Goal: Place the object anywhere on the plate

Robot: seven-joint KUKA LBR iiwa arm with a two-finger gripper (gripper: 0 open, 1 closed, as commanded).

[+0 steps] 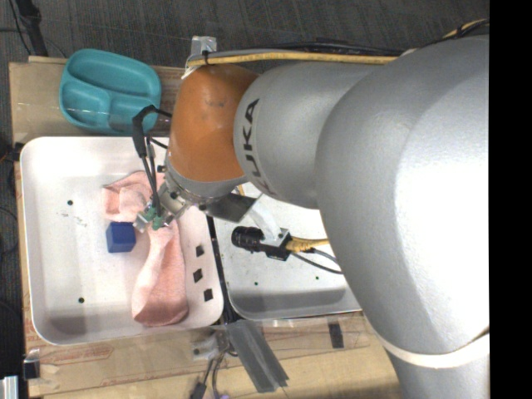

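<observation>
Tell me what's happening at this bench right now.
A grey KUKA arm with an orange band reaches from the right over the left white bin. Its gripper sits low over a crumpled pink cloth, right beside a small blue cube lying in the same bin. The cube is not between the fingers. A teal plastic divided plate rests on the bench beyond the bin, with nothing on it yet.

Bulky grey arm [399, 181] with orange band [212, 123], black KUKA lettering [248, 144], thin black cables [148, 152].
</observation>
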